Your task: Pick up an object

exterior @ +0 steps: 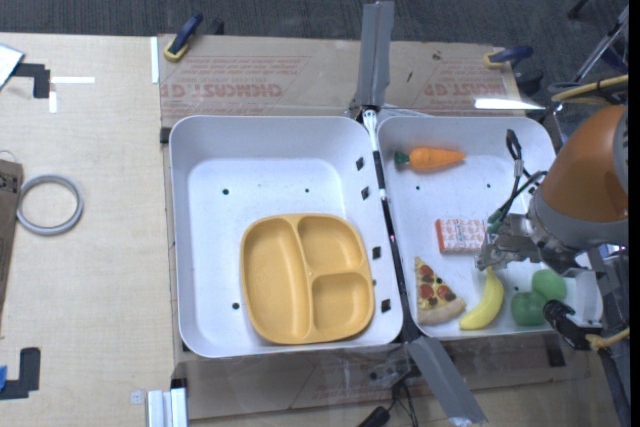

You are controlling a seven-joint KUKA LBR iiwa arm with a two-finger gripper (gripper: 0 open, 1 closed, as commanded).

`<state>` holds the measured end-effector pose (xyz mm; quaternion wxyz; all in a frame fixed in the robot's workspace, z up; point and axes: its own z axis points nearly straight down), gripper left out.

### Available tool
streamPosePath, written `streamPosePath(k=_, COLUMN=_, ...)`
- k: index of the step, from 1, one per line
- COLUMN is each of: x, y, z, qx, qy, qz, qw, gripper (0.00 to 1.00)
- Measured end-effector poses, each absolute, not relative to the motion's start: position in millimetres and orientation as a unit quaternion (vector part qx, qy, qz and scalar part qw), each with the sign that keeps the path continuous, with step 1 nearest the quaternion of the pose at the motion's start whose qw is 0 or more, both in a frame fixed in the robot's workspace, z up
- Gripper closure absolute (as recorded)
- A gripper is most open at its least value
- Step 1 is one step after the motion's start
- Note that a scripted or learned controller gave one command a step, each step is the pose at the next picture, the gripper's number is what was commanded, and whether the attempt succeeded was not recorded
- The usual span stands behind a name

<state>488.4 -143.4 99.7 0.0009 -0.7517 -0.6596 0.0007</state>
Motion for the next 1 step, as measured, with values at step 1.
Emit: streamPosePath(k=1, x=477.8, y=-90.4, z=194.7, qx=-0.794, qy=-0.607, qz=0.0012, qw=0.0, gripper=1.0)
